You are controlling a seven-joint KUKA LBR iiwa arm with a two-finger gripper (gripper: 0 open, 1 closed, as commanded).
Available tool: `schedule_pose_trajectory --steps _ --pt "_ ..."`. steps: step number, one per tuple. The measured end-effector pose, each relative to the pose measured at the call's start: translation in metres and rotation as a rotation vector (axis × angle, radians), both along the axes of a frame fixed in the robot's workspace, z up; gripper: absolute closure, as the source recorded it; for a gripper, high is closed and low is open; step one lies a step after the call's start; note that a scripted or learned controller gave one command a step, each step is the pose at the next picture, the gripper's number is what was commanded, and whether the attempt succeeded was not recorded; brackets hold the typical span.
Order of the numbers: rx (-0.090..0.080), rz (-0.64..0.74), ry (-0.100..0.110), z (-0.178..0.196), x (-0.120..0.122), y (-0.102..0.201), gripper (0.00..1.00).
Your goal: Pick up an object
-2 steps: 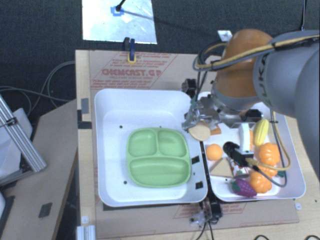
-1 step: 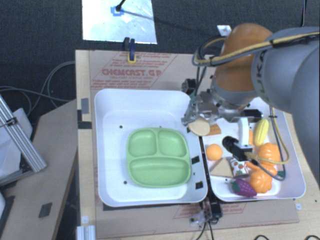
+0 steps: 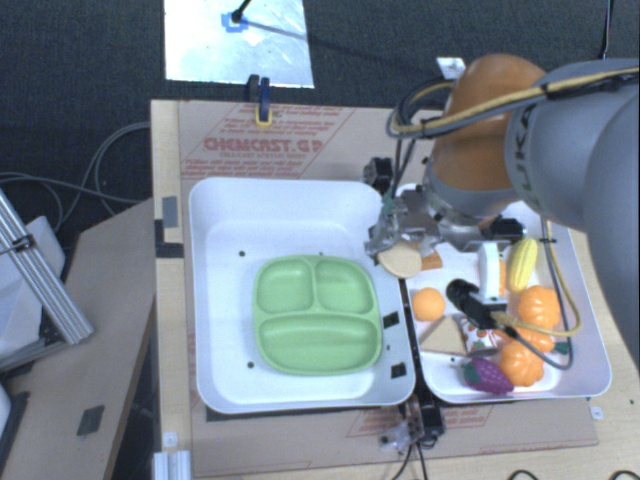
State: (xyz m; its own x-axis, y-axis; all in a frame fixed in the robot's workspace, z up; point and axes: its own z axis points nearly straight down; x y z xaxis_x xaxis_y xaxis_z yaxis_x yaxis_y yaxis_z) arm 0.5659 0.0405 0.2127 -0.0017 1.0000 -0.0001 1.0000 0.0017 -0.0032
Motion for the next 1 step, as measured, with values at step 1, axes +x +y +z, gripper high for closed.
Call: schedule_pose_trajectory --steps 1 --pt "0.0 0.002 -0.003 0.0205 0.0037 -0.0017 1.0"
